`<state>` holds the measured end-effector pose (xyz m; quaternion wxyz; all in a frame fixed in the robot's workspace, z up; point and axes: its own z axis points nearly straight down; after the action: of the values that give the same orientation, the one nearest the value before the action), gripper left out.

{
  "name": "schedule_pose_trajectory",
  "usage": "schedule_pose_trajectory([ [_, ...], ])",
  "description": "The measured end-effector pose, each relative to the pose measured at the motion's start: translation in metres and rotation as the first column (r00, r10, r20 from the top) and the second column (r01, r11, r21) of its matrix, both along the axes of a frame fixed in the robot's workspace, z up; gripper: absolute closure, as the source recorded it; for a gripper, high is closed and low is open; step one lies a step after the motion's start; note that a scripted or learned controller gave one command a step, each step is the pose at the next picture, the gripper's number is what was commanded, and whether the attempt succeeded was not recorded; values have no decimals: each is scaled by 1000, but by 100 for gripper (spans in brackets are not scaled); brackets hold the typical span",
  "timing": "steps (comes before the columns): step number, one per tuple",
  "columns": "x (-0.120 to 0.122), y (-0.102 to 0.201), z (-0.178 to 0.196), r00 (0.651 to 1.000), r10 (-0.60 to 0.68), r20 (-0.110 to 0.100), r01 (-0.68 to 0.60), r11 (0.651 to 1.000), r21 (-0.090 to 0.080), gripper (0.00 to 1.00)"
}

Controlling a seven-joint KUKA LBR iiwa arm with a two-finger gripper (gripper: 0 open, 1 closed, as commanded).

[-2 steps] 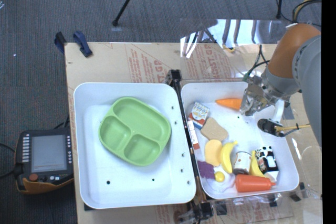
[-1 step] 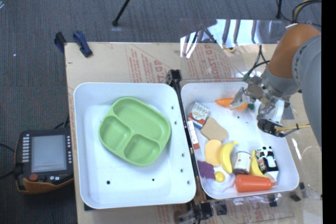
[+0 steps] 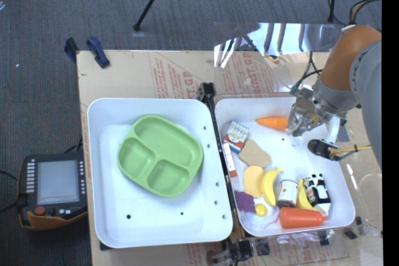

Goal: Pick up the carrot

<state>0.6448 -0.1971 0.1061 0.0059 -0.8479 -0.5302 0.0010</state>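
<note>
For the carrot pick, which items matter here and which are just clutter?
Belongs to the job:
carrot
pincer
right bin

Just lying about:
green plate
banana
bread slice
milk carton
can

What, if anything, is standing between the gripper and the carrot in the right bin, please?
Nothing visible does. The gripper sits right at the thick end of the carrot, which lies apart from the other toys on bare white floor near the far wall of the right bin. The nearest item, the small carton, lies off its pointed end.

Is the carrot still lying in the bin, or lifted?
Lying in the bin. The carrot rests flat on the right bin's white floor, with the gripper right beside its end.
</note>
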Motion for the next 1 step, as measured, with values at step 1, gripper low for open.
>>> schedule_pose_trajectory([
  [1, 0, 0, 0, 1000, 1, -1, -1, 1000, 0, 0],
])
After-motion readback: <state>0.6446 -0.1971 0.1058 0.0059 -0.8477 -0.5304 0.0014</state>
